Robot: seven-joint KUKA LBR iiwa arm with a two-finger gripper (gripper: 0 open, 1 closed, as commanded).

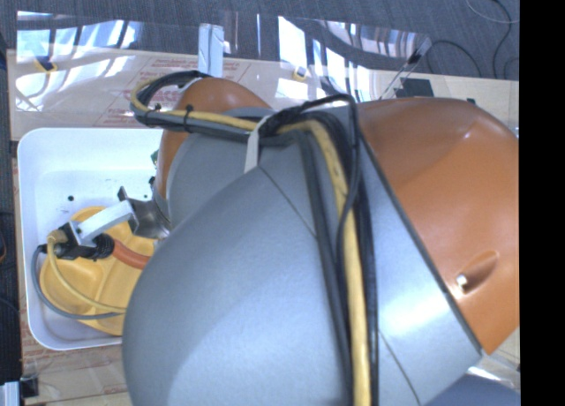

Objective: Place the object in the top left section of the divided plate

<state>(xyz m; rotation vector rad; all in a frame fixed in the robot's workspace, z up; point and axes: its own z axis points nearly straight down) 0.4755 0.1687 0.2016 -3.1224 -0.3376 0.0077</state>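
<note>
A yellow divided plate (pixel 84 294) lies in the near part of the left white bin (pixel 35 175). My gripper (pixel 143 217) hangs over the plate's far right part, mostly covered by the arm's own grey body. Just below the gripper, an orange-red curved piece (pixel 132 256) lies against the plate; I cannot tell whether it is held. The plate's right side is hidden behind the arm.
The grey and orange arm (pixel 335 254) covers the middle and right of the view, hiding the right bin. The wooden bench (pixel 97 95) shows behind the left bin, with a clear panel (pixel 212 42) standing at its back edge.
</note>
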